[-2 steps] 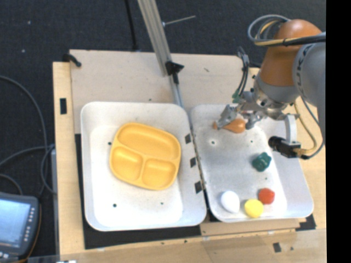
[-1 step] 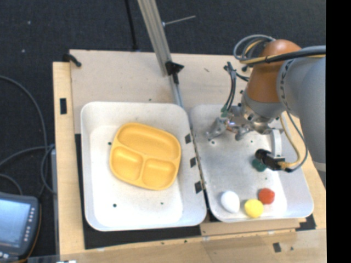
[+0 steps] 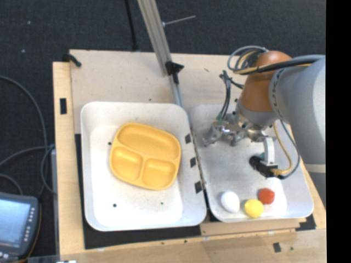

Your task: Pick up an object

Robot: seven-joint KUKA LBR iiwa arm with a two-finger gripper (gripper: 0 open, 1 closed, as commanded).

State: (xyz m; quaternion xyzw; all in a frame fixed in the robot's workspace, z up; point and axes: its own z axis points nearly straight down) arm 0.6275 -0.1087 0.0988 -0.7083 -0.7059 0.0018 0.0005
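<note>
Three small objects lie near the front edge of the right bin (image 3: 241,163): a white egg-shaped one (image 3: 230,201), a yellow one (image 3: 253,207) and a red one (image 3: 266,195). My gripper (image 3: 222,135) hangs over the back left part of that bin, well behind the three objects. Nothing shows in its grasp. The grey arm with its orange band (image 3: 262,89) reaches in from the right and hides part of the bin's back.
The left bin (image 3: 96,201) holds a yellow divided plate (image 3: 145,155). A slanted metal post (image 3: 156,32) rises behind the bins. Cables and a black connector (image 3: 263,166) hang off the wrist over the right bin.
</note>
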